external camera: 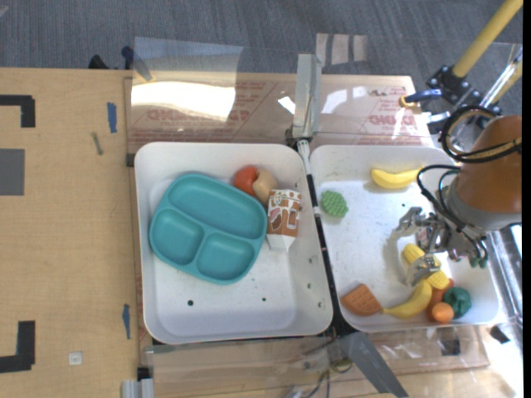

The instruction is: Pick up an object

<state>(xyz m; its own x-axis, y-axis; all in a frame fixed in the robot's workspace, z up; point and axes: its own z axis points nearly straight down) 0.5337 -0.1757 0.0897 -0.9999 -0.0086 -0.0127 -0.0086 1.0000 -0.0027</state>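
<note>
Corn (413, 254) half-hidden beneath gripper (425, 243) | right bin (348, 222) | gripper state: cannot tell

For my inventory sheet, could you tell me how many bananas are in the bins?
2: one banana at the right bin's far edge, another banana near its front edge beside the gripper. More may be hidden under the arm.
</note>
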